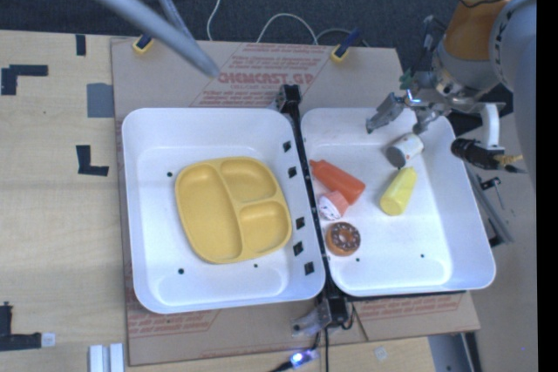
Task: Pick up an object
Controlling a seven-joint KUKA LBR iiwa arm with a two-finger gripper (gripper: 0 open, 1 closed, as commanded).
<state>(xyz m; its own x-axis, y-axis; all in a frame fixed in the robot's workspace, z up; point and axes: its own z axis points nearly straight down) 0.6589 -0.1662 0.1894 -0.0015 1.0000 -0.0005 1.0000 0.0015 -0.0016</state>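
While the black divider (299, 187) between the two white bins serves as the landmark, nearest the camera a chocolate donut (343, 238) lies just right of it in the right bin (453, 270). Just beyond the donut, a small white-and-pink piece (330, 206) touches an orange carrot-like toy (337, 179), both near the divider. Further right, a yellow cylinder (398, 191) lies tilted, well apart from the divider. Left of the divider, a yellow compartment plate (234, 209) sits in the left bin (144, 187) (three sections). Farthest, the gripper (394, 128) hangs over the right bin's back corner, fingers spread apart, nothing between them, a grey-and-white stub just below it.
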